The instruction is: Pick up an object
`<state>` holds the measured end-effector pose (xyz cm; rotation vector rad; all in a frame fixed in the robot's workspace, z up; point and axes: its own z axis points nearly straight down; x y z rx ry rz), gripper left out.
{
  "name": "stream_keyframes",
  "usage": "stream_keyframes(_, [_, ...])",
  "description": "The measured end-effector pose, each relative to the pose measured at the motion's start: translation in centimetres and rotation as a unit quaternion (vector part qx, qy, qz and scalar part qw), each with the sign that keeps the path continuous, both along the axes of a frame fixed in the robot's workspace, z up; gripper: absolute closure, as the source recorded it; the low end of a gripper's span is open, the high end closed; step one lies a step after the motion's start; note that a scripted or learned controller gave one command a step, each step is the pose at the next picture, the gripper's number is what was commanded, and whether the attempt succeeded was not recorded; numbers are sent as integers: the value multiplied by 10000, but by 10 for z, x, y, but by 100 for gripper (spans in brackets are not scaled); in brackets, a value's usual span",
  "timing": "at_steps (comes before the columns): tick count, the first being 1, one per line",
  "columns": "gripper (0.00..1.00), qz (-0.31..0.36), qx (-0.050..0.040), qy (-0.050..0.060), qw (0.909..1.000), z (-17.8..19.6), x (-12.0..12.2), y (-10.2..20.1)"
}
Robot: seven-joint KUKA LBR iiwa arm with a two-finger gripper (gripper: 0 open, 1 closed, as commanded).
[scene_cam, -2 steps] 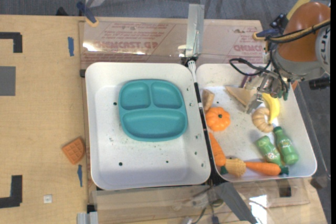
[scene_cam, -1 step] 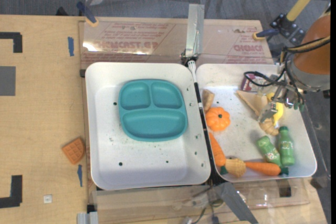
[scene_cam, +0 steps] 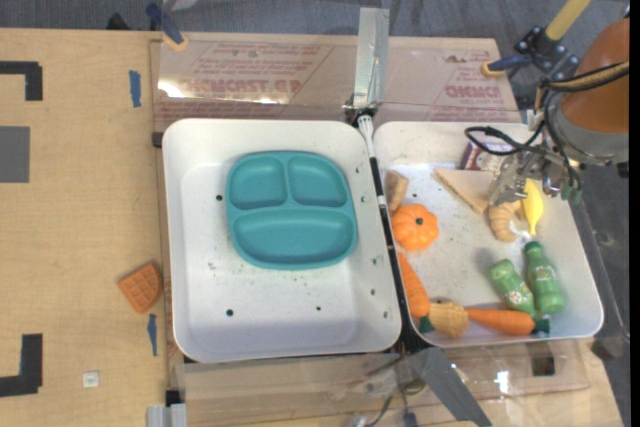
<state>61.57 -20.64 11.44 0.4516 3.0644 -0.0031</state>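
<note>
In the right bin [scene_cam: 590, 315], near its right wall, you have the gripper [scene_cam: 513, 198] low over the toys, but cables and metal parts clutter it so much that you cannot tell its state, nor whether it touches anything. Just under it lies a tan croissant [scene_cam: 501, 221], with a yellow banana [scene_cam: 534, 208] beside it toward the right wall, half hidden by the wrist hardware. A tan wedge [scene_cam: 462, 187] lies just left of the gripper, and a dark packet [scene_cam: 478, 155] sits near the back wall, partly covered by a black cable. Toward the front right corner two green bottles [scene_cam: 530, 281] lie side by side. Along the front wall you see a carrot [scene_cam: 500, 321] and a tan piece [scene_cam: 448, 318] touching it; a second carrot [scene_cam: 413, 285] runs along the left wall, its lower end hard to make out. An orange pumpkin [scene_cam: 416, 228] sits near the left wall, a cone [scene_cam: 397, 190] just behind it. The middle of this bin is open floor. The left bin [scene_cam: 190, 295] holds a teal tray [scene_cam: 291, 209] toward its back, with bare floor in front. A waffle [scene_cam: 141, 286] lies on the bench outside the left bin's left wall.
</note>
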Motion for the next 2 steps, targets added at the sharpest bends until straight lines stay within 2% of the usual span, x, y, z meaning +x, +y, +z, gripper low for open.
stream_keyframes(1, [100, 253, 21, 114, 9996, 134, 40, 42])
stream_keyframes(2, [100, 704, 42, 238, 9972, 9, 19, 41])
